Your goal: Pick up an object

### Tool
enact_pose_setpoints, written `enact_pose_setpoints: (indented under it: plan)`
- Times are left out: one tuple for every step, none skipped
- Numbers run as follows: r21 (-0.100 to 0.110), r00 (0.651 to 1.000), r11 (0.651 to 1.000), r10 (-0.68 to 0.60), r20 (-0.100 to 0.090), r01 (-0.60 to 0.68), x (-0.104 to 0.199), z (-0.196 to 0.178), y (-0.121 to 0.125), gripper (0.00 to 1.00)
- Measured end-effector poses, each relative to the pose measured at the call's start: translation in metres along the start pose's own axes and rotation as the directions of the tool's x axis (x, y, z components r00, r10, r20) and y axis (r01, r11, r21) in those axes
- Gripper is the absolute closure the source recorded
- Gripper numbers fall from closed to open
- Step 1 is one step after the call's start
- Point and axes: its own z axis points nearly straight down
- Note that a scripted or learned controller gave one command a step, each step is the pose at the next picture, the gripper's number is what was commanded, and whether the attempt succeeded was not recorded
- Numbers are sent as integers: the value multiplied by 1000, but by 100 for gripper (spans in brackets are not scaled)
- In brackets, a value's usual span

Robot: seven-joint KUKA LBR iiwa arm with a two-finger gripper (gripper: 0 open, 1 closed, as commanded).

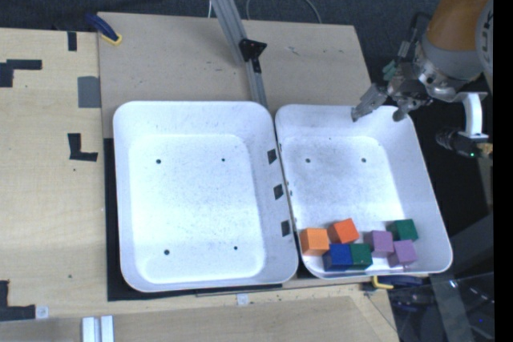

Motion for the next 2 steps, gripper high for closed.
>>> enact_pose_setpoints:
  plan:
    - [-10,1000,1000,2,3,-2,-30,-134,-63,0]
    - [11,1000,1000,-4,-6,4,53,-45,-121,0]
